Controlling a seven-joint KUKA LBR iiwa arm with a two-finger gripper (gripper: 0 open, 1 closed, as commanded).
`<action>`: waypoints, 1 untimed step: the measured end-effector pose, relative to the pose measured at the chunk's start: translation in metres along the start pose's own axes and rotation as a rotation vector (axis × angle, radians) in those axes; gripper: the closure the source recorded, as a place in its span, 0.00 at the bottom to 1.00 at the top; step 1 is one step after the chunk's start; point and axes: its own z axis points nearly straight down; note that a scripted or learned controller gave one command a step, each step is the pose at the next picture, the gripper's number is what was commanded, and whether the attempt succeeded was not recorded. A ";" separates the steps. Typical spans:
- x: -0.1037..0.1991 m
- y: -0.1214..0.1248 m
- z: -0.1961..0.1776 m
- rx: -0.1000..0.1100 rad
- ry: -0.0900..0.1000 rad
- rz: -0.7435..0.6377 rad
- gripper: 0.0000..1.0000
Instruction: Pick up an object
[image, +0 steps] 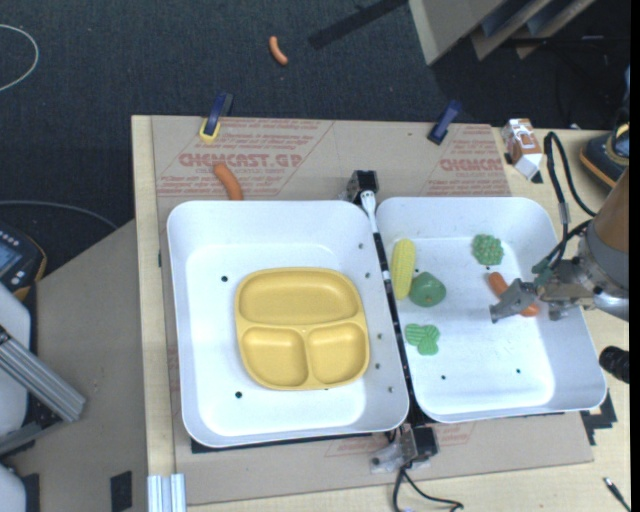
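Gripper (520, 300) sat low in the right bin (480, 400), over by its right side, fingers spread narrowly and pointing left. An orange carrot-like piece (497, 283) lay right at the fingertips, partly covered by them; whether it was actually between the fingers couldn't be told, so no confirmed grasp.

Other candidates in the same bin: yellow corn cob (403, 266) against the left wall, green round fruit (429, 290) touching it, one broccoli-like piece (487, 249) near the back, another green piece (423, 338) below the fruit. Left bin (200, 400) held a yellow divided tray (300, 325).

Judgement: the orange piece looked like toy plastic food, so light, stiff, smooth and a bit slippery. Best hold would be across its short width at mid-length, fingers square to the long axis. A pinch near a tapered end would likely squirt it out.
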 end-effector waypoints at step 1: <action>0.000 0.003 -0.006 -0.013 -0.003 -0.004 0.00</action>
